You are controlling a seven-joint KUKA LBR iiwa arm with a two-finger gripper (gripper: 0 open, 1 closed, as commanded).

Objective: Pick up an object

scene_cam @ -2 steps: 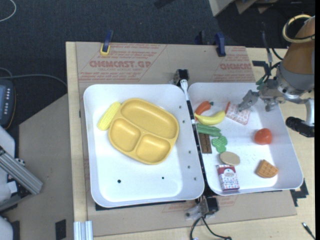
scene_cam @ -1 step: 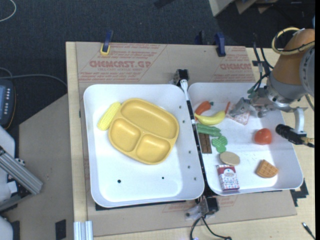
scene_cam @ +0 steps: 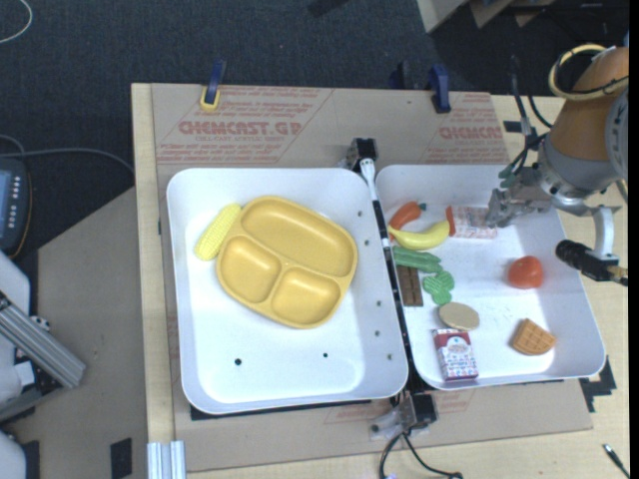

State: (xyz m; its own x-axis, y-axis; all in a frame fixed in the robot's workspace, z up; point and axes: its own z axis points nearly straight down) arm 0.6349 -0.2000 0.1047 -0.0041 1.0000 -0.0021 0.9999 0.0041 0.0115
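Two shallow white bins are seen side by side on the bench, the left bin [scene_cam: 190, 297] bearing a yellow divided tray [scene_cam: 288, 259] with a corn cob [scene_cam: 217, 231] lying against its left edge. The right bin [scene_cam: 569, 312] is where the small candidates are gathered: a banana [scene_cam: 422, 235], an orange-red pepper [scene_cam: 404, 214], green vegetables [scene_cam: 427, 272], a tomato [scene_cam: 525, 271], a small carton [scene_cam: 455, 354], a waffle piece [scene_cam: 532, 337] and a tan disc [scene_cam: 458, 315]. The gripper [scene_cam: 504, 211] is lowered over the upper part of the right bin, just above a small clear packet [scene_cam: 473, 224]; whether it is spread or pressed together cannot be told. Nothing is seen lifted, so the pick is judged not yet accomplished: grasping and raising are left.
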